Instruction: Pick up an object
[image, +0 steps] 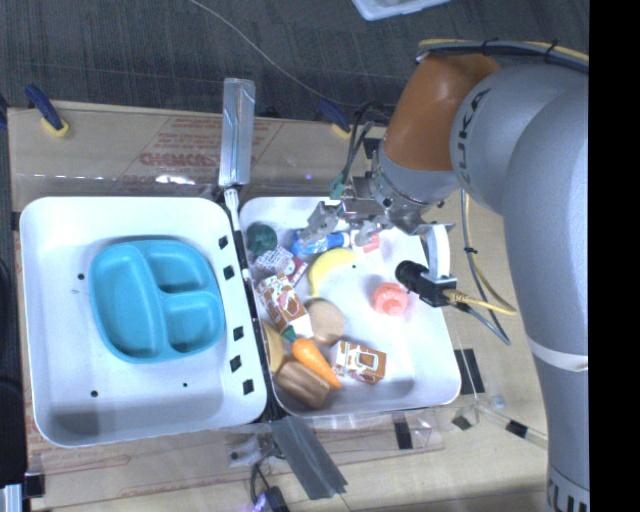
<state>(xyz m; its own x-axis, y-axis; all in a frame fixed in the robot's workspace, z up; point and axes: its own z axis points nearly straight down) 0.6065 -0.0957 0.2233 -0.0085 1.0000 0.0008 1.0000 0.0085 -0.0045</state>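
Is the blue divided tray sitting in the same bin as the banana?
No, the blue divided tray lies in the left bin, while the banana is in the right bin.

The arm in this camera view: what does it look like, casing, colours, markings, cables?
The arm has a bulky, rounded, light grey casing with a glossy orange band above the wrist. Dark lettering, partly legible as KUKA, runs along the grey shell beside the band. The claw is a cluster of dark and metallic parts. Thin yellowish and dark cables loop around the wrist, near a black cylindrical fitting.

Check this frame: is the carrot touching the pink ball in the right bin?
Apart. The camera view shows bare white bin floor between the carrot and the pink ball.
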